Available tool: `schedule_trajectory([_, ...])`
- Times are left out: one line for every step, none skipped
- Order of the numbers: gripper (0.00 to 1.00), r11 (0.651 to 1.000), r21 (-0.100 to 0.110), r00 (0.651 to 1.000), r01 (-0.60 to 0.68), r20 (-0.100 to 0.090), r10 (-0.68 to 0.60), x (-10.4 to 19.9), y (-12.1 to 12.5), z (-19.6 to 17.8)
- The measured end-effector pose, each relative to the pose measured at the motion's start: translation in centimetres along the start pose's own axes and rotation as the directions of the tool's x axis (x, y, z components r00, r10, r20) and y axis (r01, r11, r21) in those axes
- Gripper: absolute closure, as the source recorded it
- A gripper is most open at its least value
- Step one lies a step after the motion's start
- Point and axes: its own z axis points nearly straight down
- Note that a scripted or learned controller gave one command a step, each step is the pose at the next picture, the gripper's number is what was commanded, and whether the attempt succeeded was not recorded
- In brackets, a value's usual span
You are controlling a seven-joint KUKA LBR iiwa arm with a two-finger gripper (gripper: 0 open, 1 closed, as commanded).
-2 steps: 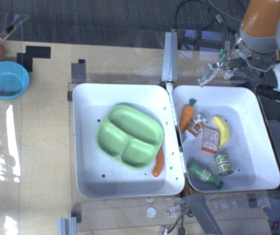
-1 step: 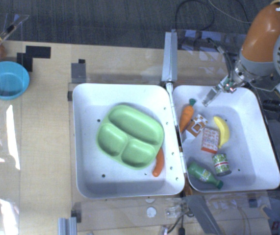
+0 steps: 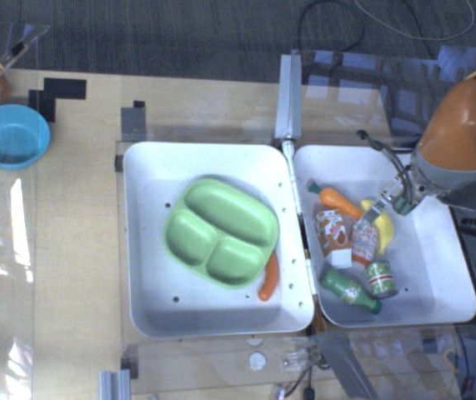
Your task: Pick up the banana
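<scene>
Yellow banana, curved, partly under gripper

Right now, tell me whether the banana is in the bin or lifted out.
In the bin. The banana lies in the right bin among the other items, with the gripper right at its upper end.

I see the gripper over the right bin, its fingers straddling the banana, which lies just beside the ketchup bottle.
</scene>
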Motion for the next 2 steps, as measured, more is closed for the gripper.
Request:
schedule_trajectory([1.0, 1.0, -0.006, 1.0, 0.001, 0.001, -0.001, 0.0, 0.4, -1.3])
schedule_trajectory([1.0, 0.991, 0.011, 0.991, -0.133, -0.013, 0.133, -3.8, 3.6, -7.5])
